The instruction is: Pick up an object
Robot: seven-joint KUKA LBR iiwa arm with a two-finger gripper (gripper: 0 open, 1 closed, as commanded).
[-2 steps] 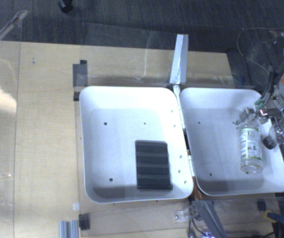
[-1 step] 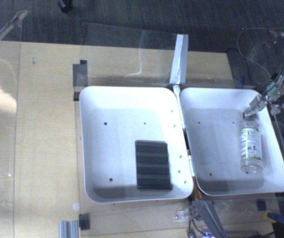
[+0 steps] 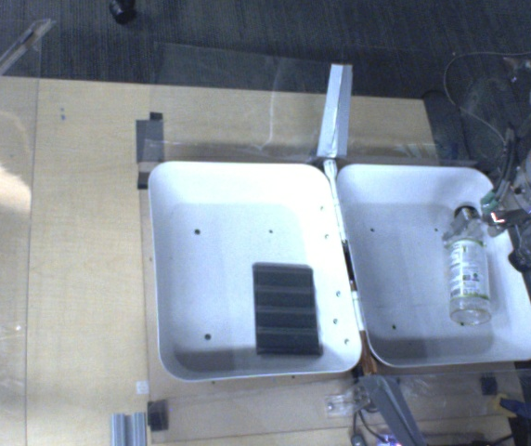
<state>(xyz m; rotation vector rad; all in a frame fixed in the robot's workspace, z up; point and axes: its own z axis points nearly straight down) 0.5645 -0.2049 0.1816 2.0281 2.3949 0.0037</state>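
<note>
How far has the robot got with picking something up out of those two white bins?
Nothing looks picked up yet. The clear bottle lies on its side on the floor of the right bin, and the black ridged block sits flat in the left bin. In hand: the gripper is down beside the bottle's cap end, apparently approaching it. Left: grasping one object and lifting it.

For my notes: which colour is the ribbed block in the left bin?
Black, seen in the camera view.
</note>
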